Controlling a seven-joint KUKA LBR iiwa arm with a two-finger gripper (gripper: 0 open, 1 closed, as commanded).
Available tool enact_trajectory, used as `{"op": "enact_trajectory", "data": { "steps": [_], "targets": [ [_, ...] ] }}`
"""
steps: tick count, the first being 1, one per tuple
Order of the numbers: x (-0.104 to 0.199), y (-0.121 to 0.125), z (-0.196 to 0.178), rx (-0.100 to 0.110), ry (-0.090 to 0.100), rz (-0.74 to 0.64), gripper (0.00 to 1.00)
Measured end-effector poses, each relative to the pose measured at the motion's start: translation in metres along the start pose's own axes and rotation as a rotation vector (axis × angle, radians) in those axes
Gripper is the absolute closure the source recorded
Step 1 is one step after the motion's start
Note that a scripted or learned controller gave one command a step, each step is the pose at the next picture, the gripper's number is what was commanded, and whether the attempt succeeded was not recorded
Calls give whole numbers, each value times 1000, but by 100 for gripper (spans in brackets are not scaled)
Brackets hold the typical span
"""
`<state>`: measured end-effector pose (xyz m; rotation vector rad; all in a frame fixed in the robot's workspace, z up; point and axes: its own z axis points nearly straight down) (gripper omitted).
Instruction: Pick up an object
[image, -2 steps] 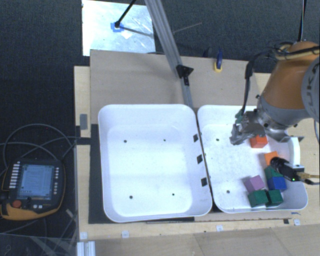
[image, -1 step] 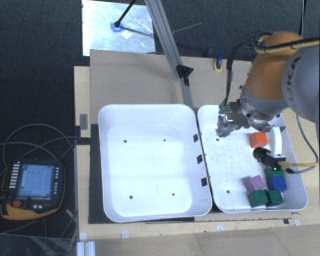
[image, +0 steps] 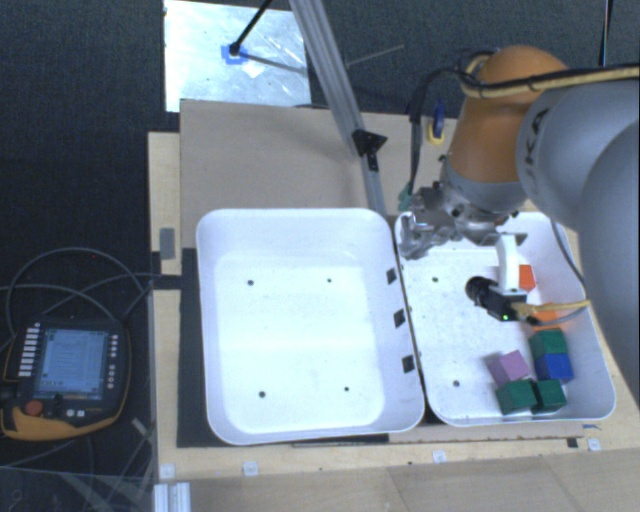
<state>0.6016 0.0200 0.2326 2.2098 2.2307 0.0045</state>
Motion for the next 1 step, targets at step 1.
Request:
{"op": "enact_trajectory", "data": {
  "steps": [1],
  "targets": [
    [47,11,1,0,1,0,100]
  ]
}}
